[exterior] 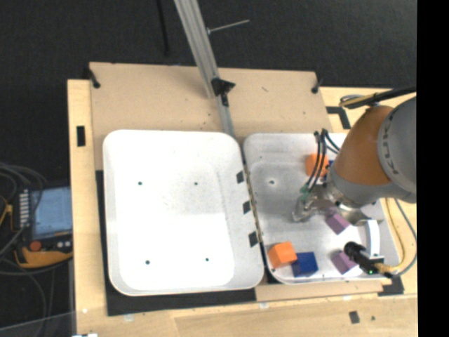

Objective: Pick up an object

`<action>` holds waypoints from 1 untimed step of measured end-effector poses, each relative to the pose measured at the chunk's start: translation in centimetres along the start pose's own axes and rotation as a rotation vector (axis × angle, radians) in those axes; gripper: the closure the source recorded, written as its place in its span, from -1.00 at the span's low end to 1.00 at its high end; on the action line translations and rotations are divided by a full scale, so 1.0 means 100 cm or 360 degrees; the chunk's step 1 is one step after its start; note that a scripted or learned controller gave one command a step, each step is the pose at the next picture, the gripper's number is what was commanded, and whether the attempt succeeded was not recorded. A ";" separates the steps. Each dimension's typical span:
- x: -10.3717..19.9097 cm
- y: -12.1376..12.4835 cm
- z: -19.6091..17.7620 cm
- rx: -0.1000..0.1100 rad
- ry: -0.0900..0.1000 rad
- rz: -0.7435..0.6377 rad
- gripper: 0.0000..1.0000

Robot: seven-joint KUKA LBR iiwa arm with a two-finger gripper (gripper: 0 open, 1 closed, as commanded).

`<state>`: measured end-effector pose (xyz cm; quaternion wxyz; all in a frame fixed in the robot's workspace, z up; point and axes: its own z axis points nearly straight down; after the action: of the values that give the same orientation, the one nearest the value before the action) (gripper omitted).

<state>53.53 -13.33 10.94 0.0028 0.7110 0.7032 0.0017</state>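
The arm [384, 153] reaches in from the right over the right bin [275, 161], its orange band [356, 152] bulking above the far right part of that bin and the grey wrist below it sloping down and to the left. The gripper [306, 209] hangs low over the middle of the right bin, above a bare stretch of white floor. Its tip is small and blurred, so how far it stands open cannot be told, and nothing can be seen held in it. A purple block [338, 222] lies just beside the gripper on its right, tucked under the edge of the wrist; whether the two touch is unclear. A far orange block [313, 164] sits behind the gripper, partly hidden by the arm and its cables. Along the near side of the bin lie three more pieces: a near orange block [283, 253], a blue block [305, 264] touching it on the right, and a near purple block [342, 262] a little further right. All of these are well apart from the gripper. The left bin [172, 209] lies beside the right one on the bench [203, 97].
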 end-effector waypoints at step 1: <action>-0.001 -0.006 -0.059 -0.0001 0.0000 -0.0006 1.00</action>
<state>52.86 -13.46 16.86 0.0032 0.7096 0.7046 0.0019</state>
